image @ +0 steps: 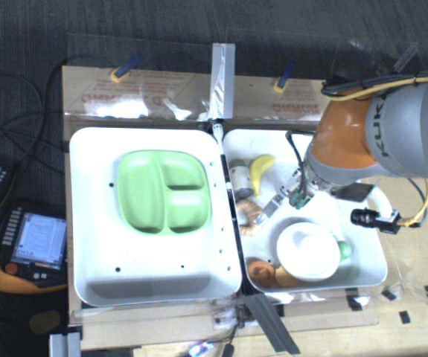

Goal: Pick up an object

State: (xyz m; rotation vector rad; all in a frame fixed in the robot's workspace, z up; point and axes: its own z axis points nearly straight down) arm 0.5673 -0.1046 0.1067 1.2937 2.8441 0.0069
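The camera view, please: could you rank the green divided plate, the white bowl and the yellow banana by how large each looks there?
1. Green divided plate, clearly the largest, in the left bin.
2. White bowl, upside down in the right bin.
3. Yellow banana, the smallest, near the right bin's far edge, partly overlapped by neighbouring items.

Bench (pixel 414 274) bears two white bins: left (pixel 87 222); right (pixel 374 262).

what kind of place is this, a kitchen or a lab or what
Most likely a robotics lab bench, not a kitchen. A grey and orange arm reaches over two white bins taped down on cardboard, a handheld control pendant lies beside them with loose cables, and the banana looks like a toy.
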